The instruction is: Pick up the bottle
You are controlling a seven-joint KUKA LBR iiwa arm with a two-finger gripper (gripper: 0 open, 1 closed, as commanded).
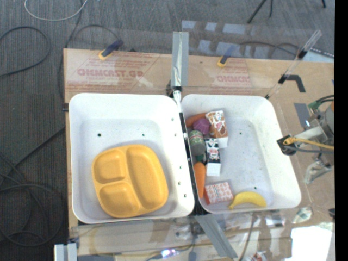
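The surface [117,75] is a brown board with faint red lettering printed on it, standing over a dark carpeted floor [32,162] strewn with cables. Two shallow white bins sit directly on it, side by side and touching along their inner rims. The left bin [81,124] lies toward the surface's left edge; the right bin [255,140] reaches near its right side. A metal rail [179,58] runs along the back between them. Two yellow-tipped clamps [109,50] grip the surface's far edge.
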